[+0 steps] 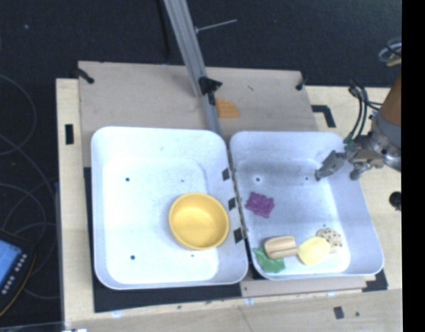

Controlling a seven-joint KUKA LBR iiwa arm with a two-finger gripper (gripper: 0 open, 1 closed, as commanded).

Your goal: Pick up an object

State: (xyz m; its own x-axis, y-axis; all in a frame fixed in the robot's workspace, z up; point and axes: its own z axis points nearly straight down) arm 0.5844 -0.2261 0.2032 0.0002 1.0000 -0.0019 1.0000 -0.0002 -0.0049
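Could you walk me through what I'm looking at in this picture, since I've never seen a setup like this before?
This is one camera fixed above a workbench, looking down at a slant. The bench carries two shallow white bins side by side: the left bin and the right bin. A robot arm reaches in from the right, and at its end is a two-finger claw for grasping things; it hovers over the right bin's upper right corner, and nothing is between its fingers.

In the left bin sits a yellow bowl. In the right bin lie a purple block near the middle and, along the near edge, a tan cylinder, a yellow lump, a small speckled piece and a green scrap. The arm's job is to pick up one object.
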